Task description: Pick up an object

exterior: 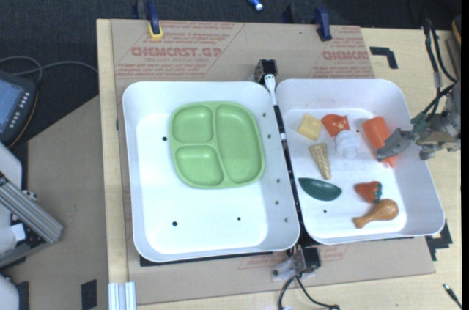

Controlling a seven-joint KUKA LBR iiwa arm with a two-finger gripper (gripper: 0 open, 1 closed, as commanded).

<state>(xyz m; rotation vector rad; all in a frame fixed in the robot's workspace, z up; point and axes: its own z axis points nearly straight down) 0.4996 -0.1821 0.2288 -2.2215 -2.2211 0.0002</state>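
hovering at the right bin's [410,111] right edge, gripper [390,147] beside the orange cup [375,130]; finger state: cannot tell. toys crowd this bin: cone [319,159], drumstick [377,212], dark leaf [320,188]. best to centre over one isolated piece, descend straight, avoid neighbours.

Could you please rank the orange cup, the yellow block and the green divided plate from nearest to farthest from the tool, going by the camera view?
Measured from the tool at the right bin's right side:
1. Orange cup, right beside the tool, in the right bin.
2. Yellow block, toward the right bin's left side.
3. Green divided plate, over in the left bin.
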